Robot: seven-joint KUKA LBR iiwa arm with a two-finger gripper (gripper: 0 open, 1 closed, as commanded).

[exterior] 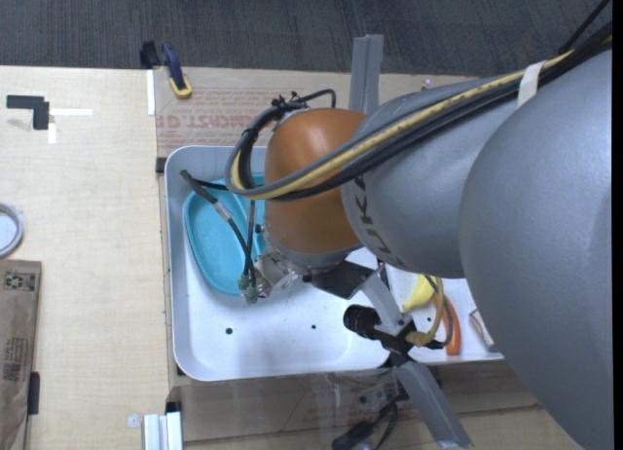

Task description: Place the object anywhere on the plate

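A light blue plate [216, 236] lies in the left part of the white bin [253, 351], partly covered by the arm. My gripper [256, 284] sits under the orange wrist band, low over the plate's right edge, and most of it is hidden. I see nothing between its tips. To the right, under the arm, a yellow object [421, 290] and an orange object [452, 327] lie in the other bin, both partly hidden.
The big grey arm covers most of the right bin. A blue and yellow clamp [176, 70] lies on the cardboard behind the bins. A black L-shaped piece [29, 107], a tape roll [5, 231] and a brown paper bag [19, 341] are on the bench at the left.
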